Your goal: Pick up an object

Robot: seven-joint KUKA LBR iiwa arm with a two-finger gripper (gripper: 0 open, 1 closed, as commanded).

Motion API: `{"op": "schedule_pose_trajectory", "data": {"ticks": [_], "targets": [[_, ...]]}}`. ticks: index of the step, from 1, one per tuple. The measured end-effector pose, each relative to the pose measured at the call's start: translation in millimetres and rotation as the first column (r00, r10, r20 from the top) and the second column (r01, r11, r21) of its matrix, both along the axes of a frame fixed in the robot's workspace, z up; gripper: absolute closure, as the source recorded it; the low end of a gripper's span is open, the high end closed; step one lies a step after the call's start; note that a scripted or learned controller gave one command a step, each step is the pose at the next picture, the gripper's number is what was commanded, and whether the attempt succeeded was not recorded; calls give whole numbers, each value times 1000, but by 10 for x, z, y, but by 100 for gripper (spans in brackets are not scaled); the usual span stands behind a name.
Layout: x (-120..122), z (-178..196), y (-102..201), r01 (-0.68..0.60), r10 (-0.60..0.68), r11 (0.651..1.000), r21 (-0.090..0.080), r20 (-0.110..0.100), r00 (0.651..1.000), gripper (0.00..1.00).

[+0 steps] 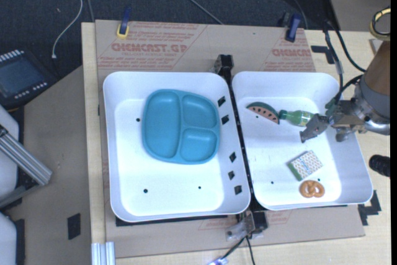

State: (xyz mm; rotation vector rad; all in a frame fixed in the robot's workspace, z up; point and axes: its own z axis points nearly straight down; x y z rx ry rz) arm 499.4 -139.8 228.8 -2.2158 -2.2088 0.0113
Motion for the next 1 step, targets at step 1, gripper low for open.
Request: {"op": "schedule_pose_trajectory", "data": {"ticks": [1], "targets": [[27, 60, 3, -4, 4, 1000, -2, 13, 1000, 0]]}}
